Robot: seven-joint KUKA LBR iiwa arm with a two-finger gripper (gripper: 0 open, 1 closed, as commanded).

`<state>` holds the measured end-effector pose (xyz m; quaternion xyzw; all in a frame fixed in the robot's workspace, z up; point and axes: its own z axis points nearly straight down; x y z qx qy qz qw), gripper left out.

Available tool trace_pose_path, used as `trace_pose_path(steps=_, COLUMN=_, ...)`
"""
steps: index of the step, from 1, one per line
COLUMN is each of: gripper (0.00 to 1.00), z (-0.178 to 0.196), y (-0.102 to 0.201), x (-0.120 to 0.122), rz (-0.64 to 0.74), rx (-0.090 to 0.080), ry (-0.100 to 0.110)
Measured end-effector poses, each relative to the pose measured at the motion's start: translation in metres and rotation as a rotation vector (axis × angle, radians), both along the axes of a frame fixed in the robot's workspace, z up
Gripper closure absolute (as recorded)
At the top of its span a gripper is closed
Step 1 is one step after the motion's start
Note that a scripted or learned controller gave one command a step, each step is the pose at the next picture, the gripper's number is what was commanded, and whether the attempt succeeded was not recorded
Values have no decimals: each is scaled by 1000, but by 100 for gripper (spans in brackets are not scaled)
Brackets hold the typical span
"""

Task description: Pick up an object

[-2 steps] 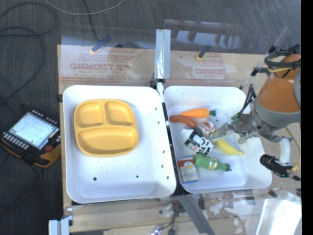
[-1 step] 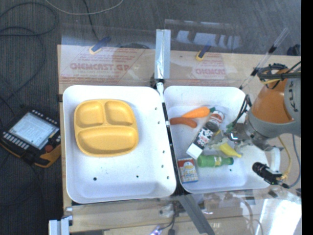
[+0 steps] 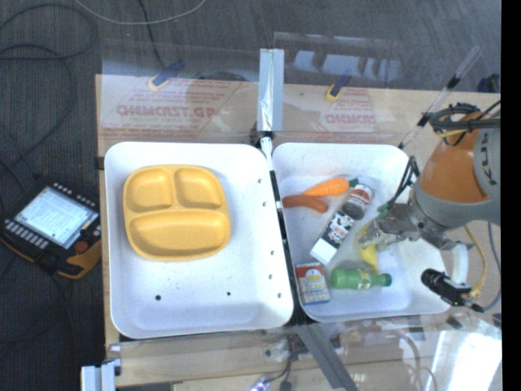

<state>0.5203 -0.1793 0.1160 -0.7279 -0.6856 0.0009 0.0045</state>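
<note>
Hanging low in the right bin (image 3: 399,157), the fingers (image 3: 376,233) — open or closed, unclear — touch a yellow object (image 3: 369,255).

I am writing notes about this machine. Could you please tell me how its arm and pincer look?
The arm comes in from the right. Its rounded body is grey, with a broad orange band above the wrist. Thin black cables loop over its top, and a light-coloured cable hangs lower down near a small black part. The pincer at its tip is a dark grey metal block; its details are too small to tell.
</note>
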Motion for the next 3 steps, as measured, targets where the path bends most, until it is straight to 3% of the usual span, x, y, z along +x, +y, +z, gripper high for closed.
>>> trace_pose_path(steps=1, gripper=100, z=93, y=67, x=47, rz=-111, rx=-7, ry=-1)
trace_pose_path(steps=2, gripper=0, z=93, y=67, x=47, rz=-111, rx=-8, ry=-1)
trace_pose_path(steps=3, gripper=0, z=-24, y=22, x=85, rz=34, rx=-6, ry=-6)
